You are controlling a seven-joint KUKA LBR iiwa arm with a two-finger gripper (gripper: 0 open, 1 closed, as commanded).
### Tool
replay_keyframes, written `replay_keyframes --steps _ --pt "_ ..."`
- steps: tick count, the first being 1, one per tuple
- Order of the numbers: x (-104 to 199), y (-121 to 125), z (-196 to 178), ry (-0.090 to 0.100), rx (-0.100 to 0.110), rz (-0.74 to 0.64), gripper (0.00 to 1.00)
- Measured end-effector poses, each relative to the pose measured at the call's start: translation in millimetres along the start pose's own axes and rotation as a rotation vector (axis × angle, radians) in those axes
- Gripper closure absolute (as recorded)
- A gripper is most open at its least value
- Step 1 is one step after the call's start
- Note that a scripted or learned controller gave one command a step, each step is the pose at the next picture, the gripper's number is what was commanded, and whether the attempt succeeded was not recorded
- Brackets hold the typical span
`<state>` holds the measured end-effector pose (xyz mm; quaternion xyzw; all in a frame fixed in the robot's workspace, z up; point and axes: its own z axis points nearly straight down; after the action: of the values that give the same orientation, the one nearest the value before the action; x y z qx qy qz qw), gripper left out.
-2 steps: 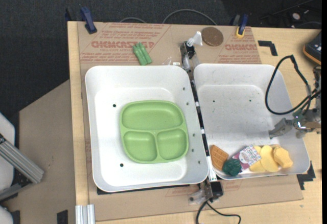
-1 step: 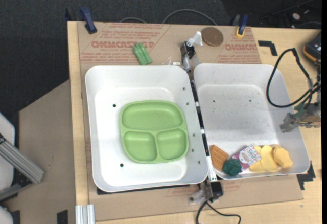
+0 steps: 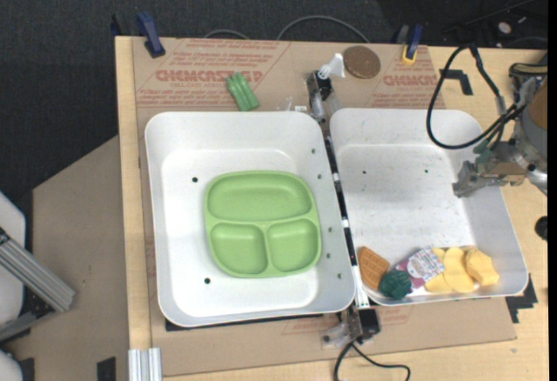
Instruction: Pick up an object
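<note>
The right bin (image 3: 392,188) holds several small items along its front edge: a tan waffle-like piece (image 3: 373,264), a dark green broccoli-like piece (image 3: 396,284), a pale pink wrapped item (image 3: 425,264) and yellow pieces (image 3: 464,270). My gripper (image 3: 470,177) hangs at the right bin's right side, above bare bin floor and well behind those items. Nothing shows in its grasp. In the left bin (image 3: 174,197) lies a light green divided plate (image 3: 261,223).
A green peg (image 3: 243,93) and a brown disc (image 3: 361,63) lie on the cardboard behind the bins. Blue clamps (image 3: 151,34) (image 3: 411,42) grip the board's back edge. A black cable (image 3: 452,101) loops over the right bin's back corner.
</note>
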<state>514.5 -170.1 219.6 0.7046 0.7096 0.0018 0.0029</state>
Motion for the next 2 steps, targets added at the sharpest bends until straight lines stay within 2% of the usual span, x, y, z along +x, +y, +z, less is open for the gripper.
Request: replay_keyframes --steps 1,2 --pt "-3 -2 2 0.0 0.005 0.006 0.0" --pt "-57 40 52 -0.003 0.004 0.01 0.0"
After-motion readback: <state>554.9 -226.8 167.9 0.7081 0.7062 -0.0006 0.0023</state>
